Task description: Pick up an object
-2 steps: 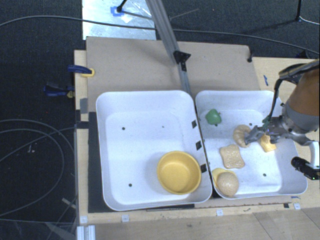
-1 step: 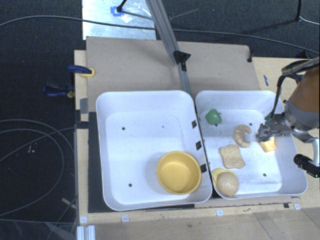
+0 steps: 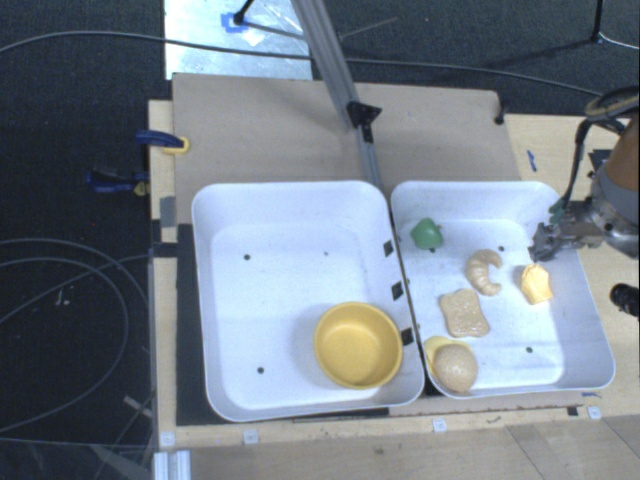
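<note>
The right bin (image 3: 570, 368) holds a green pepper-like piece (image 3: 428, 234), a pale croissant (image 3: 485, 270), a yellow cheese-like wedge (image 3: 537, 284), a tan cracker or toast slice (image 3: 464, 313) and a beige round bun (image 3: 455, 366) lying on a small yellow item. My gripper (image 3: 545, 243) hangs over the right bin's far right side, just above and beside the yellow wedge. Nothing shows between its dark fingers.
A yellow bowl (image 3: 357, 344) sits in the near right part of the left bin (image 3: 230, 238). A grey pole (image 3: 335, 63) slants across the board behind the bins. Blue and yellow clamps (image 3: 160, 142) grip the bench's left edge.
</note>
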Tool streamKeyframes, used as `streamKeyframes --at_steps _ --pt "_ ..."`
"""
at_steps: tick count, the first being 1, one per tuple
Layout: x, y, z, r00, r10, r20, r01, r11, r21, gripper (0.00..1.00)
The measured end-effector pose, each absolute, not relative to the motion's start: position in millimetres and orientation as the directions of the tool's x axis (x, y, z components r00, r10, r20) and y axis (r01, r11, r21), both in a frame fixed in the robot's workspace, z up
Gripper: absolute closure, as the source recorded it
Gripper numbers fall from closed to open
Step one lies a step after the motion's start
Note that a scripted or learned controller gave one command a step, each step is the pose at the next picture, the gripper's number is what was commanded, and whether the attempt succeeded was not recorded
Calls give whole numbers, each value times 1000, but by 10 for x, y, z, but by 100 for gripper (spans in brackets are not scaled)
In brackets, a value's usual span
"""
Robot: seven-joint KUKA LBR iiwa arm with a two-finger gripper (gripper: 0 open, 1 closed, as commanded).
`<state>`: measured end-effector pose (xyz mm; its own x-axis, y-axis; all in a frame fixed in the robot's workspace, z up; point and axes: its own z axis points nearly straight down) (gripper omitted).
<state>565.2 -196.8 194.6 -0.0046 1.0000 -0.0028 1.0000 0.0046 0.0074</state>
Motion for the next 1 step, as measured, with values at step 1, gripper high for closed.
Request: streamKeyframes --at_steps 1 --pt "5671 -1972 2599 -6 1000 -3 1000 6 9 100"
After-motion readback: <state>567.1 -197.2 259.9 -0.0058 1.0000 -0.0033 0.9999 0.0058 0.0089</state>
